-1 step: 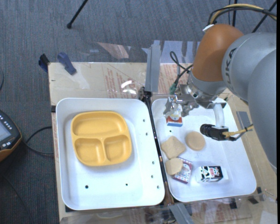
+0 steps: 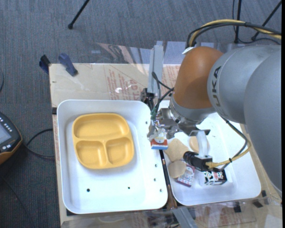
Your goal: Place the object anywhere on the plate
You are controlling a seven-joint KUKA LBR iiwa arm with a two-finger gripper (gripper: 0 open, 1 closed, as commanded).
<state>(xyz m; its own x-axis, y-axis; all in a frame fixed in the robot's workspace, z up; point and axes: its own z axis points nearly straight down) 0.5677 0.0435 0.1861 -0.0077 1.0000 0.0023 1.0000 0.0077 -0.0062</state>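
Observation:
The yellow three-compartment plate [image 2: 103, 139] lies in the left white bin [image 2: 85, 194]. My gripper [image 2: 159, 136] hangs over the divide between the two bins, just right of the plate. A small red, white and blue carton [image 2: 159, 143] sits between its fingertips, and the gripper is shut on it. The carton is level with the plate's right edge, about a hand's width away from it. The arm's big grey and orange wrist [image 2: 199, 84] covers the back of the right bin.
In the right bin [image 2: 249, 182] lie tan flat pieces [image 2: 174, 151], a pink packet [image 2: 185, 178] and a black-and-white carton [image 2: 213, 176]. A black part with a yellow cable [image 2: 195, 161] hangs there. A blue clamp [image 2: 66, 64] sits at the bench's back left.

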